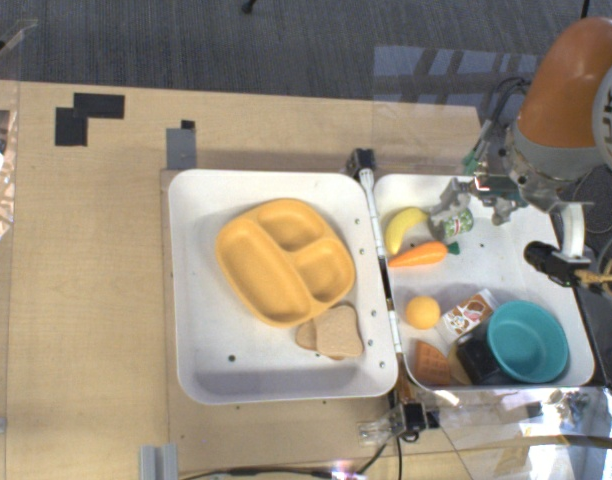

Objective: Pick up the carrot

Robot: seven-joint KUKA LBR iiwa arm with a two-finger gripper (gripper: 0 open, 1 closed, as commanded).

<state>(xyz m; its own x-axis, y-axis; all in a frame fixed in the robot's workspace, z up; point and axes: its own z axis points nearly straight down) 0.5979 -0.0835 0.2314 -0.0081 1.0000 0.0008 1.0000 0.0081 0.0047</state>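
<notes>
- The orange plastic carrot (418,256) lies in the right white bin (546,243), near that bin's left wall and about midway between its far and near edges.
- Its long axis runs almost straight across the bin, left to right, with the right end tilted slightly toward the far edge; the narrow tip points at the left wall and the thick end, with a small green stub, points toward the bin's middle.
- A yellow toy banana (403,227) lies just beyond the carrot, toward the far-left corner, close to or touching it.
- The two-finger gripper (459,206) hangs over the far part of the right bin, just beyond the carrot's thick end; how wide it stands cannot be told.
- A small green-and-white can-like object (458,222) sits right at the gripper; whether it is gripped cannot be told.
- A small orange ball (422,312), a small printed carton (466,315) and a teal bowl (527,341) lie toward the near edge.
- The left white bin (201,268) carries a yellow divided plate (284,260) and a tan bread-slice toy (332,333).
</notes>
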